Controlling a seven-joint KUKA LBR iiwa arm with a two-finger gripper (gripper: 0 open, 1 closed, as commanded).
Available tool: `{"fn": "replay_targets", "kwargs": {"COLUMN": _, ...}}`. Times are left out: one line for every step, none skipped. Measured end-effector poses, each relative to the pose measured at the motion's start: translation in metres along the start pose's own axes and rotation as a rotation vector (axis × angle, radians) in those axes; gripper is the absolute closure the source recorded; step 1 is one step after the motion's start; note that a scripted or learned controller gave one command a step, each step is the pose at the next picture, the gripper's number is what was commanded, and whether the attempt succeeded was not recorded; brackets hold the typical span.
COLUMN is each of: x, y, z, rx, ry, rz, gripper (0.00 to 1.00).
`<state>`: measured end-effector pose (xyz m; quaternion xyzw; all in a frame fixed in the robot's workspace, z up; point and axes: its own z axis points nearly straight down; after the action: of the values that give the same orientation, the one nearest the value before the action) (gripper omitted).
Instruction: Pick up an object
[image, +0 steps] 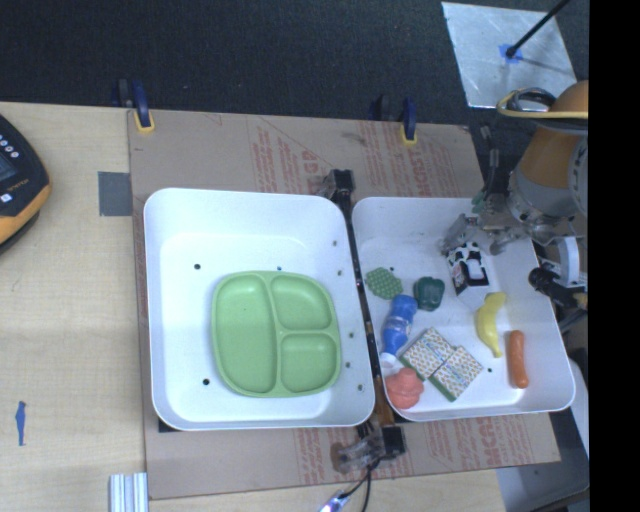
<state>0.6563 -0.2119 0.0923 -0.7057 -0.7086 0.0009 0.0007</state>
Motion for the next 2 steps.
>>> {"fn": "replay_targets", "kwargs": {"x": 0.071, "y": 0.001, "z": 0.0, "rx": 0.001, "ry": 0.0, "rz": -0.002, "gripper": 0.0}}
{"fn": "replay_targets", "kwargs": {"x": 0.021, "y": -0.025, "z": -0.038, "rx": -0.001, "ry": -0.002, "rz": 0.001, "gripper": 0.0}}
